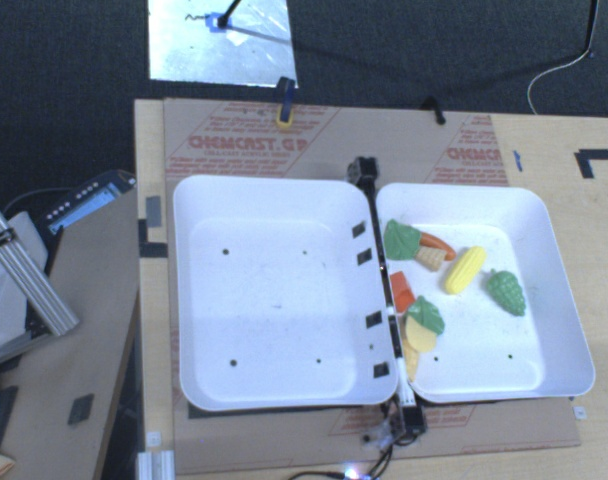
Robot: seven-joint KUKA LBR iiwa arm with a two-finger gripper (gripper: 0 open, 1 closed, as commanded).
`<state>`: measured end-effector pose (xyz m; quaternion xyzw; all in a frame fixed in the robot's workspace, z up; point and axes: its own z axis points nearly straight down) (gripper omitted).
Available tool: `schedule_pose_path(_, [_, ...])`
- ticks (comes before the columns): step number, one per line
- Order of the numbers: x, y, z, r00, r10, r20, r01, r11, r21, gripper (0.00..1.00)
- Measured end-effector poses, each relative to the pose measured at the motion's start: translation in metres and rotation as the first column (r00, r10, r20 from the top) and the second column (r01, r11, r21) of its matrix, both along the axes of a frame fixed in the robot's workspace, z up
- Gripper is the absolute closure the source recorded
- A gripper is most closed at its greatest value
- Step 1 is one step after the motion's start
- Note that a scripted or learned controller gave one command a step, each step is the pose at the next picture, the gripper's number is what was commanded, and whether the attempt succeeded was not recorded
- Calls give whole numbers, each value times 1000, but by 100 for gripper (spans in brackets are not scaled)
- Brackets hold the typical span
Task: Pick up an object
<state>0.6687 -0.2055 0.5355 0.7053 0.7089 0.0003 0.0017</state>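
Observation:
Several toy foods lie in the right bin (544, 268). A yellow corn cob (465, 269) sits near its middle, tilted. To its right lies a green bumpy piece (506, 291). A carrot with green leaves (416, 242) rests by the bin's left wall. Below it are a small red piece (402, 290) and a yellow piece with a green top (421, 326), close to the divider.
The left bin (274, 298) sits beside the right one, joined by a black clip strip (376, 278). Both rest on a cardboard sheet (254, 143). A metal plate (221, 28) lies at the back, and a grey device (84, 200) at the left.

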Motion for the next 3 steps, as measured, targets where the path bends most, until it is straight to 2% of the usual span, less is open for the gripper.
schedule_pose_path(3, [0, 0, 0, 1000, 0, 0, 0, 1000, 0, 100])
